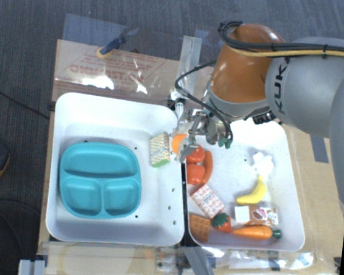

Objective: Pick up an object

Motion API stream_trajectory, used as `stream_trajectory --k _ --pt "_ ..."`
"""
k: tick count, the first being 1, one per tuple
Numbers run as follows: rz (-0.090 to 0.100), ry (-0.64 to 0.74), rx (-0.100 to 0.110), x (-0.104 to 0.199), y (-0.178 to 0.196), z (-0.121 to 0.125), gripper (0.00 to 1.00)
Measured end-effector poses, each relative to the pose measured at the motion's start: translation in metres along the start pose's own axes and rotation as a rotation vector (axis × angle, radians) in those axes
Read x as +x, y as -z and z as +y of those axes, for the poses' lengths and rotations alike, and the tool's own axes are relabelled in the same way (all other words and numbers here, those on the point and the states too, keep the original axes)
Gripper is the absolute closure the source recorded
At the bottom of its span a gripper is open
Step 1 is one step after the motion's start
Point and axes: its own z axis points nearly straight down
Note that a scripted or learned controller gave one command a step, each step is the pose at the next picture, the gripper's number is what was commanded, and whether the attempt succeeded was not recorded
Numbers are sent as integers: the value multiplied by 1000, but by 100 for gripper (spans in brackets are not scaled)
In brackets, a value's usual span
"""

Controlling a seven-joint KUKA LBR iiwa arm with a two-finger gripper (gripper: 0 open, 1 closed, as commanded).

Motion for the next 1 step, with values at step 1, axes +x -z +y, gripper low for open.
stream_trajectory --k 1 --pt "-1 -100 0 18 27 23 100"
